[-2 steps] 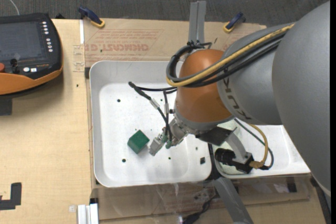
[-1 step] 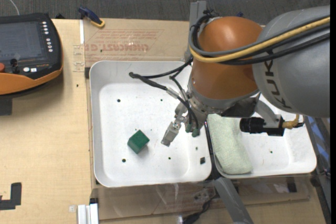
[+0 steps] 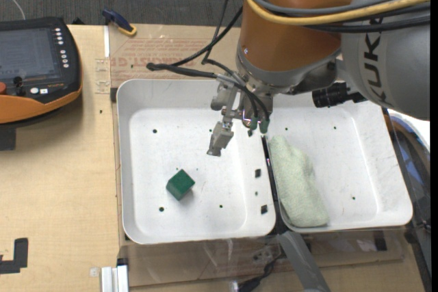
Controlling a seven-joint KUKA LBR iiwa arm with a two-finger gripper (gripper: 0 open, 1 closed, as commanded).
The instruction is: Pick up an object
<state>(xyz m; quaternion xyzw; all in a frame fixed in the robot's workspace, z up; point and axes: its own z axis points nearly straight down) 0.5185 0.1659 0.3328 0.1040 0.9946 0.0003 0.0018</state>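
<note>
A small green cube [image 3: 180, 184] lies on the floor of the left bin [image 3: 137, 167], toward its front left. A pale green folded cloth [image 3: 296, 181] rests in the right bin [image 3: 369, 167], along its left wall. My gripper [image 3: 236, 132] hangs over the back right part of the left bin, above and to the right of the cube and well apart from it. Its fingers [image 3: 220, 139] stand open with nothing between them. The big orange band of the wrist [image 3: 291, 17] hides the back edge where the two bins meet.
An orange and black handheld controller [image 3: 34, 65] lies on the bench at far left. A small blue and yellow clip [image 3: 120, 22] sits behind the left bin. Black cables [image 3: 185, 65] trail from the wrist over the bin's back rim.
</note>
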